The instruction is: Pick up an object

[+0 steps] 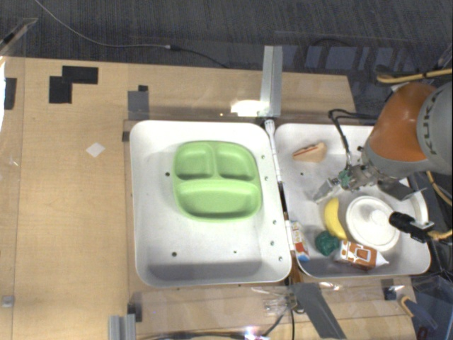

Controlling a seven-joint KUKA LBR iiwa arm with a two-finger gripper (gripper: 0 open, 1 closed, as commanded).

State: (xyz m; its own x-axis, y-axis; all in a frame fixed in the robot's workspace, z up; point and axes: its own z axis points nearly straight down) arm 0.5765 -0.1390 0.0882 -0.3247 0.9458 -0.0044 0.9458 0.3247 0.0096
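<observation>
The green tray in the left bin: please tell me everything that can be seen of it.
The green tray is light green and looks like smooth plastic, with rounded corners. It has three compartments: two smaller ones side by side at the far edge and one wide one at the near edge, divided by raised ridges. It lies flat, open side up, about the middle of the left bin, slightly toward the far side. Nothing lies in the compartments, and nothing touches the tray except the bin floor.

You see a pale wooden bench (71, 211) with black tape marks (71, 82) toward ten o'clock. Dark grey carpet (177, 9) runs along twelve o'clock, crossed by a thin cable (106, 42).
</observation>
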